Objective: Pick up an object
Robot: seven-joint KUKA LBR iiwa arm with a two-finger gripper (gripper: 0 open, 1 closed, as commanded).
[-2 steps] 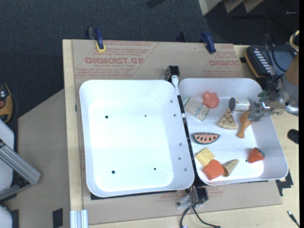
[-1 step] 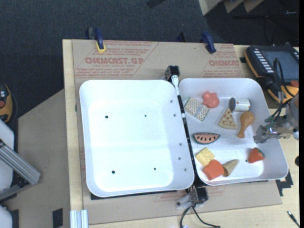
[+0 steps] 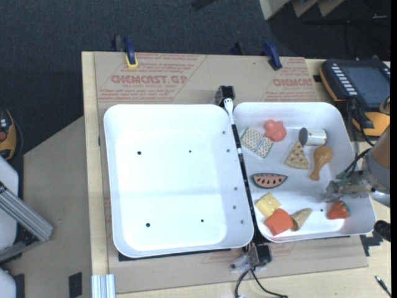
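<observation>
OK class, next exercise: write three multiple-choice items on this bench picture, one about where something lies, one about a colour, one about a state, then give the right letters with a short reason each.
1. Where do the toy foods lie?
A. In the right bin
B. In the left bin
C. On the cardboard sheet

2. What colour is the block beside the yellow cheese wedge?
A. Blue
B. Orange-red
C. Green

3. How does the small metal can rest?
A. Upright
B. On its side
C. On top of the drumstick

Answers:
1 A: the watermelon slice, drumstick and the rest sit inside the right bin, with the gripper above its right part.
2 B: the block just below the cheese wedge is orange-red.
3 B: the can lies on its side, its round end facing left.
</observation>
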